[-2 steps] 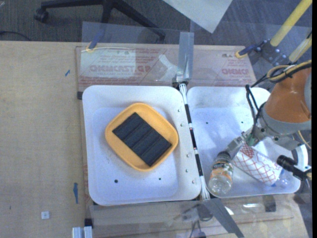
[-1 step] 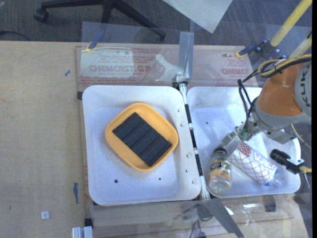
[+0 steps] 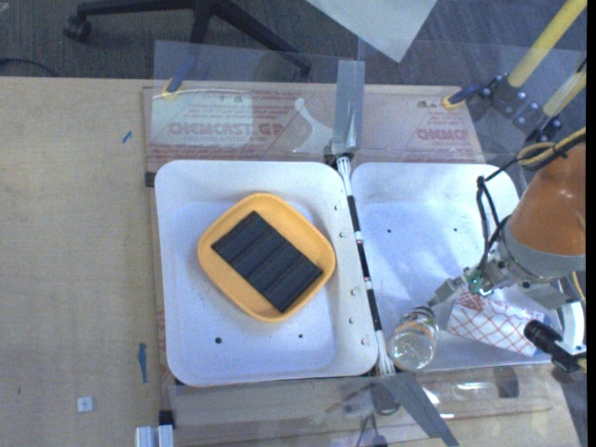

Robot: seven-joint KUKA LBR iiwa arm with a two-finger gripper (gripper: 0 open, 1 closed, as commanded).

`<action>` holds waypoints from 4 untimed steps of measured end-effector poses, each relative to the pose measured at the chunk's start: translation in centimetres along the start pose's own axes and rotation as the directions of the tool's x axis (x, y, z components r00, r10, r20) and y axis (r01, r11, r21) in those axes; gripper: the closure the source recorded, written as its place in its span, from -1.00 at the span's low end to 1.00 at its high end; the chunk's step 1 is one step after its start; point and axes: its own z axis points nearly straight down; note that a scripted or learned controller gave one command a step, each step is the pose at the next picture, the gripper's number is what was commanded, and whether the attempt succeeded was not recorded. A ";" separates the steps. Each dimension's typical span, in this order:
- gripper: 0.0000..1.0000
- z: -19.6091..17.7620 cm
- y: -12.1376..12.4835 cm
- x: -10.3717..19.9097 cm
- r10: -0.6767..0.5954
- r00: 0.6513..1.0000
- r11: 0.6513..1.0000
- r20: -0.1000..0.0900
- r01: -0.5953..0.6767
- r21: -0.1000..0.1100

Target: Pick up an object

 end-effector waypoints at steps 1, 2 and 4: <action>-1.00 1.4 -2.3 -0.8 0.396 0.918 0.918 -0.002 -0.396 -0.007; 1.00 0.3 -2.2 -1.0 0.398 0.917 0.917 0.002 -0.398 -0.012; -1.00 -2.3 -4.0 -4.6 0.764 0.646 0.646 0.002 -0.764 0.002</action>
